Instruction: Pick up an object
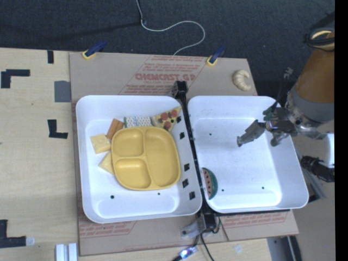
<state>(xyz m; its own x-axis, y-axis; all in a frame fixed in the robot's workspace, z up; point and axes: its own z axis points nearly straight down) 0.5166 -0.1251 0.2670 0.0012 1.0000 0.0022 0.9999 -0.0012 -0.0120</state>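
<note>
Wooden desk [38, 162] beneath two shallow white bins.
Grey arm's end effector [246, 137] hovers over the right bin [244, 200]; finger state unclear.

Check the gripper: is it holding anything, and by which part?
Nothing held. The gripper hangs over the right bin with nothing between its fingers; the yellow plate lies in the left bin.
</note>
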